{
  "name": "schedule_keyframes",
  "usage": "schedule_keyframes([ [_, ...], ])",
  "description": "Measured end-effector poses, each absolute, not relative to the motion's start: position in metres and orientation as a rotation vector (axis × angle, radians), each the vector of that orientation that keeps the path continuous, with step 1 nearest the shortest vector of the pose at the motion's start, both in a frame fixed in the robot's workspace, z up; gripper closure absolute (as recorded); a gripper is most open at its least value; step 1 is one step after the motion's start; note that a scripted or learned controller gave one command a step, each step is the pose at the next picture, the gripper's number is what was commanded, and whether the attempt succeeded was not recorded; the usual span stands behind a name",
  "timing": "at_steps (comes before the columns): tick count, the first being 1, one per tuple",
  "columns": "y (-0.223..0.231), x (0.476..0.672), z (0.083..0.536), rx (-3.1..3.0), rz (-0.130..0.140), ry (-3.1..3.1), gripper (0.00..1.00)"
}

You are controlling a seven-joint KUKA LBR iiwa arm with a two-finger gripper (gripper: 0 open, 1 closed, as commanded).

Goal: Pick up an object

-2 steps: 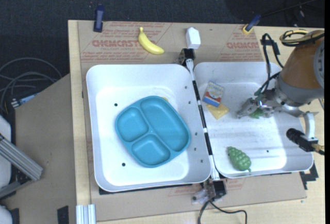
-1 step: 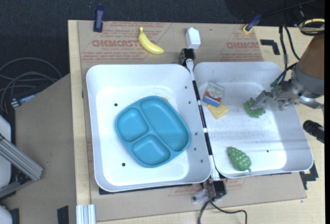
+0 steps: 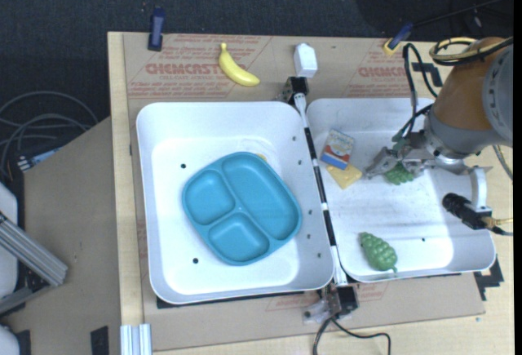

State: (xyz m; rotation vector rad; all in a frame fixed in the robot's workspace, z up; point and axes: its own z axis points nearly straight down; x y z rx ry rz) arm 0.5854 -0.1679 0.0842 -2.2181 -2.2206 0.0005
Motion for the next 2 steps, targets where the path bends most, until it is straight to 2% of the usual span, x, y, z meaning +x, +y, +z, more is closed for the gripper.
schedule_keyframes([
  [1,-0.168,0.586,0.095,-2.220,-0.001,-2.223,1.00],
  [2,-0.066,0.611,0.186,-2.220,-0.005,-2.225,1.00],
])
